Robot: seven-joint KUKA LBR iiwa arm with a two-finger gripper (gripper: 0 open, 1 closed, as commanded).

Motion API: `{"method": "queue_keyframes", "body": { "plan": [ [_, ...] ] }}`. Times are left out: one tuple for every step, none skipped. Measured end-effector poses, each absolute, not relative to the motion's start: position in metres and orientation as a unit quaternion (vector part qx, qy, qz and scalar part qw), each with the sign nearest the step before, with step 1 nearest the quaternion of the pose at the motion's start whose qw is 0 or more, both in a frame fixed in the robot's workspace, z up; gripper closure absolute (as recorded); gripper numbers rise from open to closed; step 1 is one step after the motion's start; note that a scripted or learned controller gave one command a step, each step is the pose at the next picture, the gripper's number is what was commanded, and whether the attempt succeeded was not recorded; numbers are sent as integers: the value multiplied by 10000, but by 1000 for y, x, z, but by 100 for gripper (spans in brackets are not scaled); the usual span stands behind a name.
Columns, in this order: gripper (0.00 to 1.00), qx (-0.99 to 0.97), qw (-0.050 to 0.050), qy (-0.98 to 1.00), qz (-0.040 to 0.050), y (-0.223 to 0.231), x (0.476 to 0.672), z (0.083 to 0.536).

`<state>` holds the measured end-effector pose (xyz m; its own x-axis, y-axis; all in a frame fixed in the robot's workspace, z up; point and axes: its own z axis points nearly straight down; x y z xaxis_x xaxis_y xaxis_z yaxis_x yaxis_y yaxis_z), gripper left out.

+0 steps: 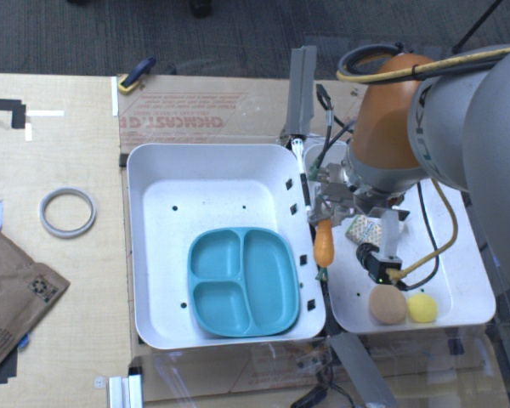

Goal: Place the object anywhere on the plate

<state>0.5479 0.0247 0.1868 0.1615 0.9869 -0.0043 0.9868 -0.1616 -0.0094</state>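
One carrot (pixel 323 246) hangs clamped in your gripper (pixel 322 225), over the bin divider. You're mid-carry; next, swing it left of the gripper, over the blue plate (pixel 242 280), then release.

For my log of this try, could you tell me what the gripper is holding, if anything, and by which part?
The gripper appears to hold the carrot by its top end; it hangs upright over the bin wall.

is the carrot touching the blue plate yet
Apart. The camera view shows the orange carrot hanging upright below the gripper over the seam between the bins, with white bin floor visible between it and the blue plate.
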Motion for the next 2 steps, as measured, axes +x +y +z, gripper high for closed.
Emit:
{"method": "queue_keyframes", "body": {
  "plan": [
    [100,-7477,14,-6640,50,105,541,181],
    [0,-7480,14,-6637,49,105,541,181]
  ]
}}
